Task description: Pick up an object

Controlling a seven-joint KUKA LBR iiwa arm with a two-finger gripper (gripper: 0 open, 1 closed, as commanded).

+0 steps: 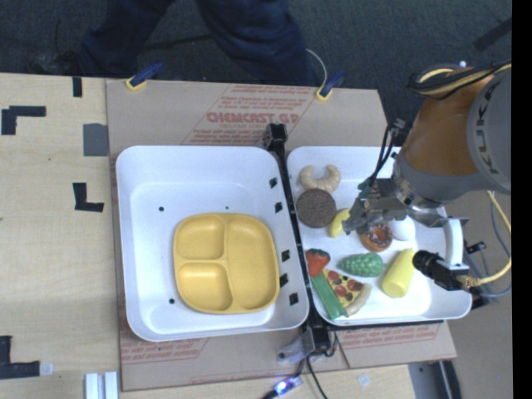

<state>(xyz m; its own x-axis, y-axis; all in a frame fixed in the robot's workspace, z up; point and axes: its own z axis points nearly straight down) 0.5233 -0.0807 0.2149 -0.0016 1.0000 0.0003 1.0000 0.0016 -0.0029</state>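
My gripper (pixel 366 215) hangs low over the middle of the right bin (pixel 432 306), its dark fingers just above a small round brown and red toy (pixel 377 238) and beside a little yellow piece (pixel 337 223). Around it lie a brown cookie (pixel 316 207), a tan peanut-shaped toy (pixel 320 177), a green bumpy toy (pixel 362 264), a yellow corn-like cylinder (pixel 398 273), a pizza slice (pixel 347 289), a red toy (pixel 317 262) and a green strip (pixel 326 298). The arm hides part of the bin's right side.
The left bin (pixel 141 181) holds a yellow sectioned plate (pixel 225 262). A black divider clip (pixel 275 135) sits at the top where the bins meet. Cables and a black fitting (pixel 432 268) hang off the arm at the right bin's right rim.
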